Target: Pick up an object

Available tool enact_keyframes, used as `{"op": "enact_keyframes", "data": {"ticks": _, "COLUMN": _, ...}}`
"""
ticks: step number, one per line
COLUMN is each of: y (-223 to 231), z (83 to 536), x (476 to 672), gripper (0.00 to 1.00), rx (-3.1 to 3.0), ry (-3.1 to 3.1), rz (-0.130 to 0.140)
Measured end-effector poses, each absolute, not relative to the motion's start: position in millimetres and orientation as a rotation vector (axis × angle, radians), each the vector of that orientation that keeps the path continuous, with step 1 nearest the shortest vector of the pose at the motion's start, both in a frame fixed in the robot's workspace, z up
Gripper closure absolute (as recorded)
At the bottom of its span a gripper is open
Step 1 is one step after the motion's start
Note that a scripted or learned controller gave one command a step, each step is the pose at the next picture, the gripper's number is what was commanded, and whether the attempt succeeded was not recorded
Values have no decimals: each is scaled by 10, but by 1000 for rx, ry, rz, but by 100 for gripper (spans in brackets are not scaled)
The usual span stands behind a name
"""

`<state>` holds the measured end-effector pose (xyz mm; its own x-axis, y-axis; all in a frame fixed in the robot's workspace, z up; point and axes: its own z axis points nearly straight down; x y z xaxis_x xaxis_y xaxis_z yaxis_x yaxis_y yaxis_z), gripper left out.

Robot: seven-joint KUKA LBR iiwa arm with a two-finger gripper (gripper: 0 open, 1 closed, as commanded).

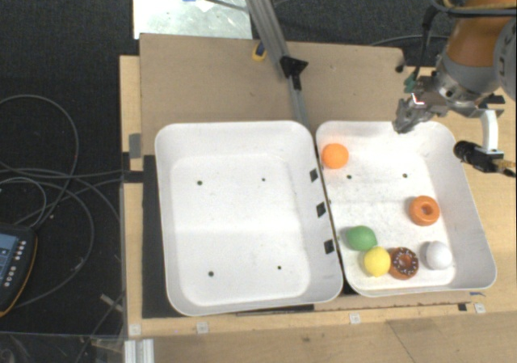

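Orange ball (334, 155) lies at right bin's (464, 192) far left corner, well apart from my tool (406, 120) above the far rim; finger state indeterminable.

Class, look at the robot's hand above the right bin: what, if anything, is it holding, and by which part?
Nothing shows in the hand; it hangs above the right bin's far rim, apart from the orange ball.

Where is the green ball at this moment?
The green ball lies in the right bin, near its front left corner, just behind the yellow ball and left of the chocolate doughnut.
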<state>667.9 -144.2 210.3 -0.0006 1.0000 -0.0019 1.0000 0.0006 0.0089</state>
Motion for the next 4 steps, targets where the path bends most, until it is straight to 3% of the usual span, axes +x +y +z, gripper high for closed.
{"op": "enact_keyframes", "data": {"ticks": 1, "y": -1446, "z": 2266, "x": 6691, "gripper": 100, "rx": 2216, "ry": 2221, "rz": 4}}
{"op": "enact_keyframes", "data": {"ticks": 2, "y": -862, "z": 2375, "x": 6686, "gripper": 100, "rx": 2209, "ry": 2233, "rz": 6}}
{"op": "enact_keyframes", "data": {"ticks": 4, "y": 218, "z": 2436, "x": 6864, "gripper": 100, "rx": 2208, "ry": 2234, "rz": 7}}
